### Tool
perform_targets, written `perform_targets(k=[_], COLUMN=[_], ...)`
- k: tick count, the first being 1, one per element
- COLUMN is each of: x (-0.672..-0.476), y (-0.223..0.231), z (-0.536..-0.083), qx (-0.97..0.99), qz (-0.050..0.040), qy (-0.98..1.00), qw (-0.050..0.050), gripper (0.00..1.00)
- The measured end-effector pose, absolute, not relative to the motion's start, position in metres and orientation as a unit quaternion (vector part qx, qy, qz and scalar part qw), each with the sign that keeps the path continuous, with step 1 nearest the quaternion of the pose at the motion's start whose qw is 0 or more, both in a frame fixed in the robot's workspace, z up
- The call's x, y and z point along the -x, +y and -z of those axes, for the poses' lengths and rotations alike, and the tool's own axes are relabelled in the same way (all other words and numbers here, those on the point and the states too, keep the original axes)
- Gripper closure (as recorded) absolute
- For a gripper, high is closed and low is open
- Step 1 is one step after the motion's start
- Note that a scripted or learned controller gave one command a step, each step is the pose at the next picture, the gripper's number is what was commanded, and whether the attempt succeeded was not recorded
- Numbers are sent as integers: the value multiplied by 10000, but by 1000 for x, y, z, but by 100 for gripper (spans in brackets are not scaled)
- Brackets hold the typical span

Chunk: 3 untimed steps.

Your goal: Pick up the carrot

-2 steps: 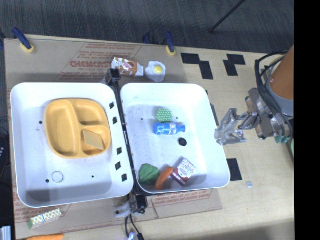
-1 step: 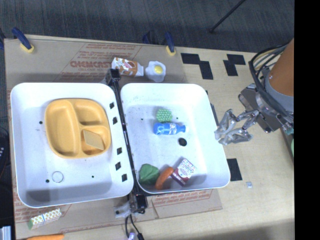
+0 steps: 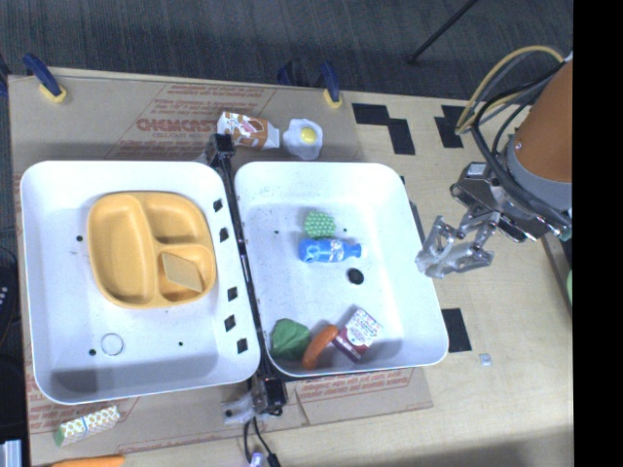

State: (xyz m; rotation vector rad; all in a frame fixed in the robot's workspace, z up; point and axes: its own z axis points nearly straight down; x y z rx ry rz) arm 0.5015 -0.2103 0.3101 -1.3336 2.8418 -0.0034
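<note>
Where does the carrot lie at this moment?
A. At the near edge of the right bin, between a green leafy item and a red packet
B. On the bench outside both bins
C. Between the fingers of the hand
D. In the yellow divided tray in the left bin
A: the carrot lies at the near edge of the right bin, between the green leafy item and the red packet, while the hand is beyond the bin's right rim.

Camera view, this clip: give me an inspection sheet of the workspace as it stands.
Surface: bench bearing two white bins, left bin and right bin.
Job's things: carrot at the right bin's near edge, between a green leaf and a red packet.
Clutter: blue bottle, green ball, yellow tray in the left bin.
Grippers: gripper right of the right bin, holding nothing seen.
Cables: yellow and black cables by the arm.
Surroundings: dark floor.
</note>
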Motion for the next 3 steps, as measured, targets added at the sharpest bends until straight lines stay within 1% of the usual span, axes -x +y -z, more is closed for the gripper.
perform_targets(k=[1, 2, 3], x=[-503, -478, -477], y=[-211, -211, -210], z=[-341, -330, -289], qx=[5038, 6923, 8218], qz=[6, -12, -18], qy=[8638, 7216, 5698], qw=[6, -7, -8], gripper=[100, 100, 100])
